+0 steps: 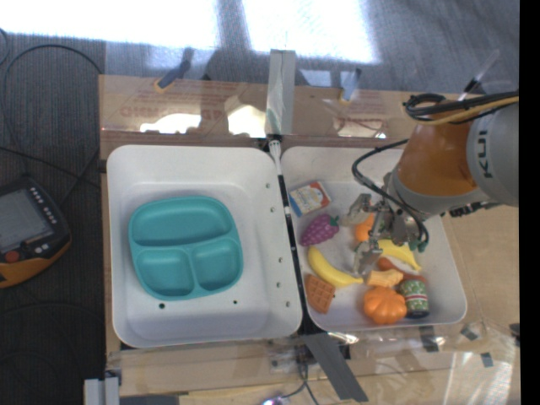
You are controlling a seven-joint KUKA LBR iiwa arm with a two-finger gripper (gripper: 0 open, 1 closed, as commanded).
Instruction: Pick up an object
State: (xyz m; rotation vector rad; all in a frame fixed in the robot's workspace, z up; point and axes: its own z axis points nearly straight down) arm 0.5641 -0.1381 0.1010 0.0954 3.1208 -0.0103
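Grey arm (pixel 498 154), orange band, looping black cables, metal hand (pixel 377 241)

Two bins (pixel 118 226), one teal tray (pixel 185 245)

You cannot tell how the gripper (pixel 377 241) is set, since its wrist hides the small orange piece (pixel 363 231) and part of a banana (pixel 400 253), while the arm (pixel 472 154) runs off the right edge.

Arm (pixel 498 154): large dark letters "KU" on the grey housing (rest is cut off at the frame edge). Small carton (pixel 309 197) in the right bin (pixel 451 306) has print, too small to read. Nothing else is legible.
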